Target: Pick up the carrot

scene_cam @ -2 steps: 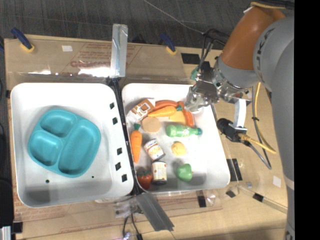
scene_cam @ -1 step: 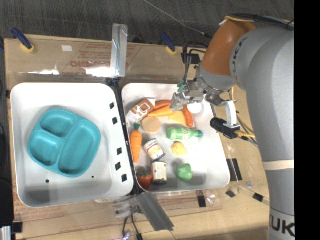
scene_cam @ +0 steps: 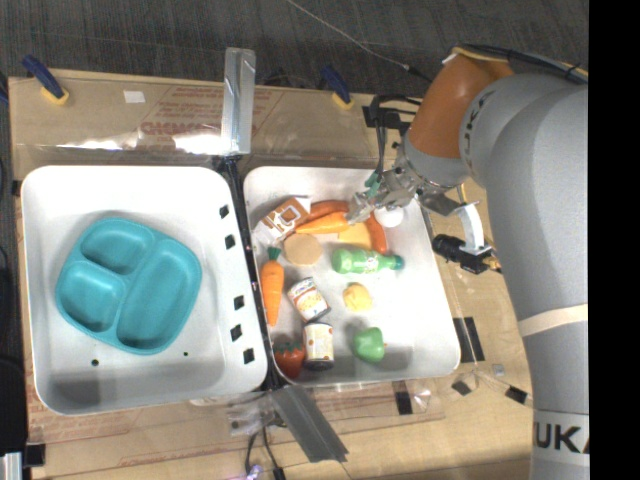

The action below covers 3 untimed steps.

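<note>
Nearest to us rises the grey arm (scene_cam: 545, 268), its lower part cut off at the bottom edge, where we read only the letters "UK". Its orange band (scene_cam: 445, 108) sits above the wrist, and the gripper (scene_cam: 368, 200) hangs over the far side of the right bin (scene_cam: 440, 318). We cannot tell the state of the pincer; it is small and blurs into the toys beneath it.

The carrot (scene_cam: 272, 290) lies lengthwise along the right bin's left wall, well apart from the gripper, its green top pointing away from us. Other orange pieces (scene_cam: 325, 218) crowd under the gripper, overlapping so that we cannot separate them. A green bottle (scene_cam: 365, 262) lies near them. Two small cans (scene_cam: 312, 318) stand near the carrot's tip.

In the left bin (scene_cam: 40, 368) rests a teal divided plate (scene_cam: 128, 283).
</note>
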Tool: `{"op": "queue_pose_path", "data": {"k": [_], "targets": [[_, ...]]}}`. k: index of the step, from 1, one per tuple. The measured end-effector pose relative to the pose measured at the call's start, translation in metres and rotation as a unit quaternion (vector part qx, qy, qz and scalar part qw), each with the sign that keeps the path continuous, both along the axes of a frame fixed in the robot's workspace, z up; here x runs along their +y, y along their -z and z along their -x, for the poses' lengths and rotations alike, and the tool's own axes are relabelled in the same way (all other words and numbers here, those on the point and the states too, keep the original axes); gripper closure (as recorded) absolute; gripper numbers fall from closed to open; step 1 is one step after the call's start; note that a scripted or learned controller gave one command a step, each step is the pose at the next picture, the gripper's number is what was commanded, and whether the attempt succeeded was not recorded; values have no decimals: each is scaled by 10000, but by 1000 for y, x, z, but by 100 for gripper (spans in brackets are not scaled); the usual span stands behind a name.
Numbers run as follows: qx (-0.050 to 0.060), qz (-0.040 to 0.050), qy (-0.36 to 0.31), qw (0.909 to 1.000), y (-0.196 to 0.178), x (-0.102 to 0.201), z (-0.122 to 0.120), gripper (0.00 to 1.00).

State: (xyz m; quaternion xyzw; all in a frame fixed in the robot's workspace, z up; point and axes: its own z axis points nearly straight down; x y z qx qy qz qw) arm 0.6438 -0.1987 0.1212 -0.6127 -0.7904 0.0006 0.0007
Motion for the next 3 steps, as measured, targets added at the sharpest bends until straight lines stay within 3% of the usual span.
{"op": "queue_pose_path", "data": {"k": [1, 2, 3], "targets": [[-16, 6, -1829, 9831, 7, -3, 5, 100], [-39, 30, -2933, 9560, 10, 28, -6, 100], [-72, 37, -2764, 9610, -128, 61, 8, 100]]}}
